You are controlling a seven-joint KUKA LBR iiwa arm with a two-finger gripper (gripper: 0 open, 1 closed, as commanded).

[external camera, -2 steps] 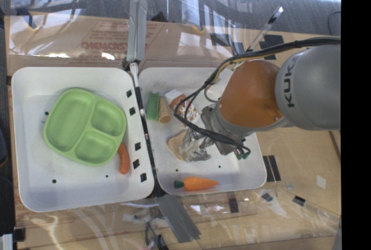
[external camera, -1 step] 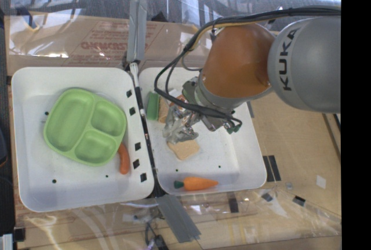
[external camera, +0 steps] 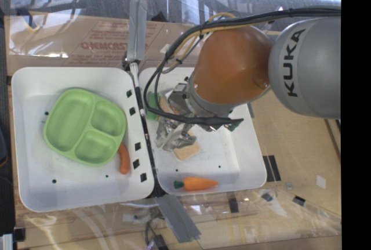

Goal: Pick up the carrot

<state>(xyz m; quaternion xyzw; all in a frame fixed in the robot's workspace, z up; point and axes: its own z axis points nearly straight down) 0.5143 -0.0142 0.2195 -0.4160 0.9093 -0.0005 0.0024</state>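
The carrot is orange with a green top at its left end. It lies flat near the front wall of the right bin. My gripper hangs below the orange wrist band over the left middle of that bin. It is farther back than the carrot and slightly to its left, and apart from it. A beige slice lies just beneath the gripper. The arm's large body hides the back of the right bin.
The left bin holds a green divided plate and a small orange-red sausage-like piece by the plate's front right corner. A green item sits at the right bin's left wall, next to the gripper. Cables run over the arm.
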